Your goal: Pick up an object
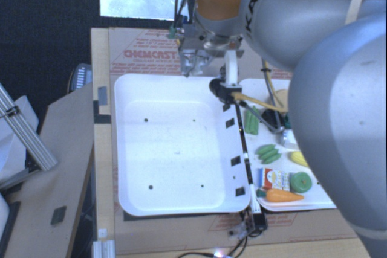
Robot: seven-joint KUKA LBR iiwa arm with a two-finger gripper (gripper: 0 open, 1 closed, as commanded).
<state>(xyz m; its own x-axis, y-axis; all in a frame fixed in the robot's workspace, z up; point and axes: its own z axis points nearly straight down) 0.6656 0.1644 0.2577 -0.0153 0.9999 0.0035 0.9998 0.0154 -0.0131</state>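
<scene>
My gripper (188, 63) hangs over the far rim of the left white bin (130, 90), near its back right corner, with nothing seen in it. The right bin (302, 205) holds several toy foods: a long green piece (251, 122), a green pea pod (269, 154), a yellow piece (298, 158), a small printed box (275, 178), a round green piece (300, 181) and an orange carrot (283, 195). The grey arm hides much of the right bin.
Both bins rest on a brown printed sheet (142, 52). Black clips (236, 161) line the seam between the bins. A slanted metal rail (24, 133) stands off the bench to the left. A cable bundle (245, 229) lies at the front edge.
</scene>
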